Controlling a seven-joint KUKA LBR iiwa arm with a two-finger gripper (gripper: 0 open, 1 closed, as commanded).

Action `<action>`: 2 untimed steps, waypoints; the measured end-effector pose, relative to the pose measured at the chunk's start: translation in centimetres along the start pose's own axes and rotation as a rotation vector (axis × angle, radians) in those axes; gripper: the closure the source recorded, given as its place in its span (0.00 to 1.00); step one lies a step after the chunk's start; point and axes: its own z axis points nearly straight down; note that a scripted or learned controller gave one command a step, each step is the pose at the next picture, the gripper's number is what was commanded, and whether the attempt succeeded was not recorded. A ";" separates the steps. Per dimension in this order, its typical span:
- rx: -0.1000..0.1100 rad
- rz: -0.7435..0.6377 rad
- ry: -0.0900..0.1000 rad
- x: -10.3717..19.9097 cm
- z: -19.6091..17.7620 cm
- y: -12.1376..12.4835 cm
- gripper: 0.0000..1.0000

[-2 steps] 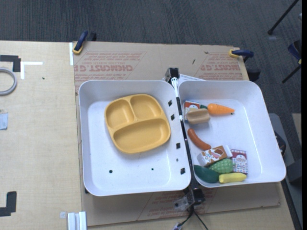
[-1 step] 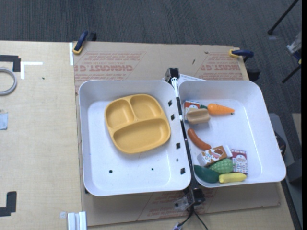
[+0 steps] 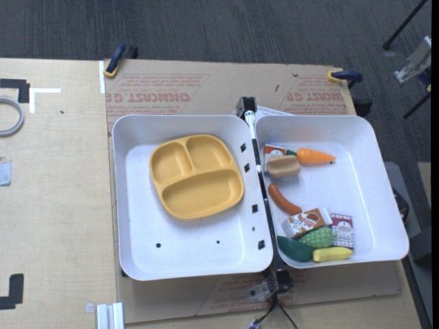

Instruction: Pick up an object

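Cardboard-covered bench (image 3: 158, 88), two white bins: left bin (image 3: 130, 184) holds yellow divided plate (image 3: 197, 176); right bin (image 3: 363, 177) holds toy food. Gripper state: cannot tell. Best target: toy carrot (image 3: 315, 157), apart from clutter, approach straight down.

The cardboard sheet (image 3: 226, 88) under the bins bears red print, upside down. It reads "CHEMCAST GP". Small carton labels are illegible.

Single fixed camera above table (image 3: 55, 204), looking down at slant; both white bins (image 3: 130, 204) fully in frame, mid-distance, dark floor (image 3: 206, 12) beyond far edge.
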 end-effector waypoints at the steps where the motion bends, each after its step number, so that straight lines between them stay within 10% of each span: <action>1: -0.001 0.250 0.000 7.0 0.0 -1.3 0.00; 2: 0.000 0.484 0.000 10.5 0.0 -4.2 0.00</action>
